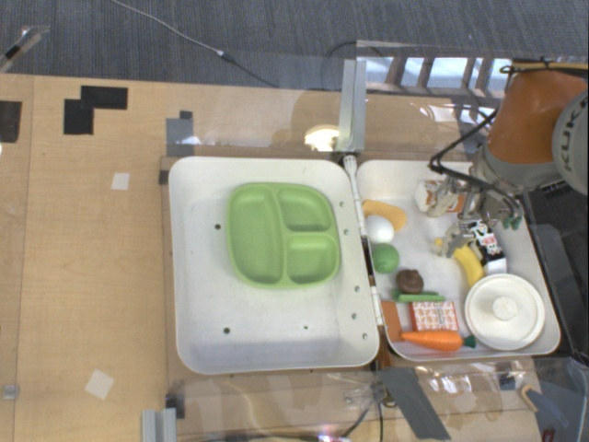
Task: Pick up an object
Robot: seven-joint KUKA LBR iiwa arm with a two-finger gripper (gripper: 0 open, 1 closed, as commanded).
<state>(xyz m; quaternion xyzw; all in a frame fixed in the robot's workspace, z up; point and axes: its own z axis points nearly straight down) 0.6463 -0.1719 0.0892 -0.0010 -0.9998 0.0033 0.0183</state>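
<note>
Glossy curved banana (468,265) — gripper (471,221) perhaps touching

A single fixed camera looks down at a slant from above the counter (83,274), far enough to take in both white bins (198,339), with floor across the frame's top.

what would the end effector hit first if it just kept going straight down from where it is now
Most likely the yellow banana lying just under the end effector, or bare floor of the right bin beside it. The slanted view leaves the height above the bin unclear, so this is a best guess.
</note>
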